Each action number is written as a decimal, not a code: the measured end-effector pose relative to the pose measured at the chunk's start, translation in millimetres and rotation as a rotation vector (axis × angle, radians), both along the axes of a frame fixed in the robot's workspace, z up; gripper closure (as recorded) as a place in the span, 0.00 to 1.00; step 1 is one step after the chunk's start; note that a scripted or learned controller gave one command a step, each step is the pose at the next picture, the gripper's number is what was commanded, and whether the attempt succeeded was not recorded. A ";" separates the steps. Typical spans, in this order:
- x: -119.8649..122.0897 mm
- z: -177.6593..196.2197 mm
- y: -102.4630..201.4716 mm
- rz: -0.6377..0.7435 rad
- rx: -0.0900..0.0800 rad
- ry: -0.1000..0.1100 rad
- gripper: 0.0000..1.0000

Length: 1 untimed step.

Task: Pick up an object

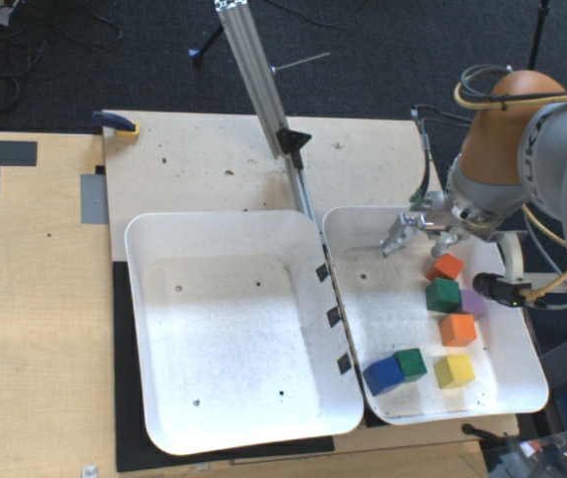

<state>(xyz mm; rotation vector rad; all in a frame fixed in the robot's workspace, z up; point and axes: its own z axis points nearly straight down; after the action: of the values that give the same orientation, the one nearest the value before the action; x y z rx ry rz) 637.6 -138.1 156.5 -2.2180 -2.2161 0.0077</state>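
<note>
The right bin (522, 391) holds several small blocks. A red-orange block (448, 266), a dark green block (443, 294), a purple block (474, 303) and an orange block (457, 329) cluster at its right side. Near the front lie a yellow block (453, 370), a green block (412, 363) and a blue block (383, 374). My gripper (410, 230) hangs over the back of the right bin, left of and slightly behind the red-orange block, with nothing seen in it.
The left bin (153, 267) sits beside the right one, the two sharing a divider with black clips (331, 315). A slanted aluminium post (258, 68) rises behind the bins. The grey and orange arm (507, 147) enters from the right.
</note>
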 end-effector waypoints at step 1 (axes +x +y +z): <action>-4.0 -62.7 7.6 0.000 0.001 0.002 0.00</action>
<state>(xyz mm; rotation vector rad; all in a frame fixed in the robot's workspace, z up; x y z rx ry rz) 633.6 -130.5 93.8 -2.2160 -2.2151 0.0081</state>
